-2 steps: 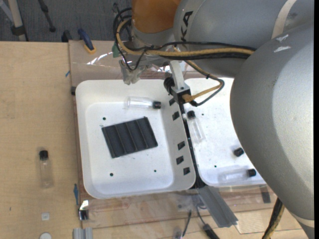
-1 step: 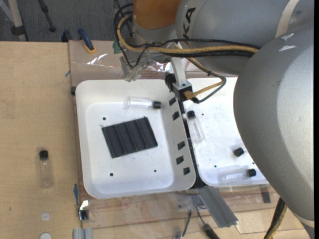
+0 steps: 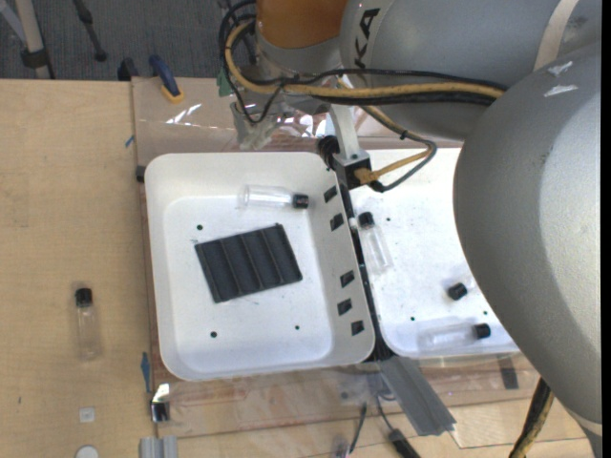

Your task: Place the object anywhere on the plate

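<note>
Vial (image 3: 270, 198) lying flat, long axis sideways, black cap rightward

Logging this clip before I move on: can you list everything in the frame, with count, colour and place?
bins: 2, white, side by side on the bench
plate: 1, black, ribbed, flat in the left bin
vials, left bin: 1, clear with black cap, lying above the plate
vials, right bin: 2, clear with black caps, one near the divider, one at the front
loose cap: 1, black, right bin
vial on bench: 1, clear with black cap, left of the bins
clamp: 1, blue and orange, bench's far edge
arm: 1, grey with orange band, reaching in from the right over the right bin
</note>
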You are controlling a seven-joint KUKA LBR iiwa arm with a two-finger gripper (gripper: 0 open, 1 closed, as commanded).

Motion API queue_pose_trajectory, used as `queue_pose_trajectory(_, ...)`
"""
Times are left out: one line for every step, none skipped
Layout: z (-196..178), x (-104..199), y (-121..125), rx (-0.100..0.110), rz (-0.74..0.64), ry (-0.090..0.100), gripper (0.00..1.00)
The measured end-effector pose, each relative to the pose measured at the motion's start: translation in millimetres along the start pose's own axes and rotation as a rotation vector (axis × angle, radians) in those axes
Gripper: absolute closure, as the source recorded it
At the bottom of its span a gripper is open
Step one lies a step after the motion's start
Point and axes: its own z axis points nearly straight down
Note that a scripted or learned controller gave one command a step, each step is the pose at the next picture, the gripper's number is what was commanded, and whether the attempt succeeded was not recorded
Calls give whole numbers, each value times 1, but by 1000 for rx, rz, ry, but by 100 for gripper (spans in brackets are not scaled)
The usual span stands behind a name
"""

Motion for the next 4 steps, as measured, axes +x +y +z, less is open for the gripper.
queue_pose_trajectory(19,4,-1,6,-39,-1,100)
queue_pose_trajectory(8,3,0,3,-37,-1,100)
queue_pose_trajectory(-3,2,1,-1,-36,-1,100)
queue_pose_trajectory(36,5,-2,6,-117,0,100)
